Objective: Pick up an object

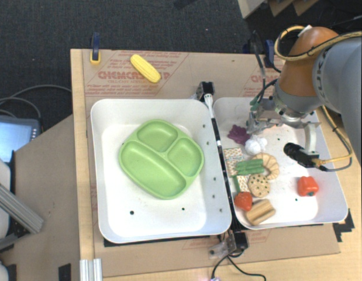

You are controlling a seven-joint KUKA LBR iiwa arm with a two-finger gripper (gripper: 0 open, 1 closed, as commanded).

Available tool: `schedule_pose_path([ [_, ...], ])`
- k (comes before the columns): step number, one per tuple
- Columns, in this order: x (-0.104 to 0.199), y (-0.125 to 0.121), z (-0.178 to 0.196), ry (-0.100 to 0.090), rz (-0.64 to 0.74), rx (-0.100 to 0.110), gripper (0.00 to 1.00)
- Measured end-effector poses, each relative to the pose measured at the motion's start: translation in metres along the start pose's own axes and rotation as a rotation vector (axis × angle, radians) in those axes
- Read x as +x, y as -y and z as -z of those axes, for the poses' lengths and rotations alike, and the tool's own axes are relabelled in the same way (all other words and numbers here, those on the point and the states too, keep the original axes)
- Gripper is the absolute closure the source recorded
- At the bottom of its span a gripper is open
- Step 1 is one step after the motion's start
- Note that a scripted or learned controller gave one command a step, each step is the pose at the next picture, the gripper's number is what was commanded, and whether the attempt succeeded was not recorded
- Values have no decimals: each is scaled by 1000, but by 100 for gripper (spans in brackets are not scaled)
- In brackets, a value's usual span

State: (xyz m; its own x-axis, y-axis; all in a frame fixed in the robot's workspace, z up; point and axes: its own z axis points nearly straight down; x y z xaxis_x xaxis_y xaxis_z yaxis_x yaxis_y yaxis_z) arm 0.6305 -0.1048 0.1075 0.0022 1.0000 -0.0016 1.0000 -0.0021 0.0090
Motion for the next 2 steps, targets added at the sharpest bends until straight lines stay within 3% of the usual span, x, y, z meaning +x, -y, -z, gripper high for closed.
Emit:
schedule_pose_path([
  [1, 0, 0, -1, 0, 0, 1, 0],
  [2, 0, -1, 10, 0, -1, -2, 100],
])
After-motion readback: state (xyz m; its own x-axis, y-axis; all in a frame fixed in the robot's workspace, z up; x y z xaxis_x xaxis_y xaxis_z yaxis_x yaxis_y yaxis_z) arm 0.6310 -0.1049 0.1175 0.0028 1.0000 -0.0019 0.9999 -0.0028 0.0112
